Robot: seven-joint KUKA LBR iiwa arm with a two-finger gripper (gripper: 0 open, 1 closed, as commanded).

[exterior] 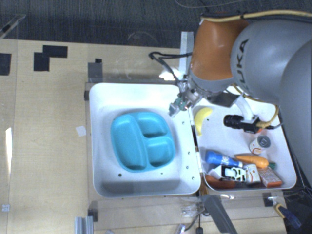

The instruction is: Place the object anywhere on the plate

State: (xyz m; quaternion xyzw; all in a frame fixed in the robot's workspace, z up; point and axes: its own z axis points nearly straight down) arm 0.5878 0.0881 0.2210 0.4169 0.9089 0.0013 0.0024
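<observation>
A light blue plate (141,140) with three compartments lies in the left white bin (100,130), and nothing rests on it. My gripper (178,104) hangs over the left bin's right rim, just beyond the plate's upper right corner, under the grey arm with the orange band. Its tip is small and partly hidden by the wrist. Close to the gripper's right, a yellow banana-shaped object (202,115) lies in the right bin (287,167).
The right bin's near end holds an orange carrot-like piece (251,160), a blue bottle (219,157), a black-and-white item (234,172), a small box (271,177) and a round grey disc (263,141). The arm covers that bin's far right.
</observation>
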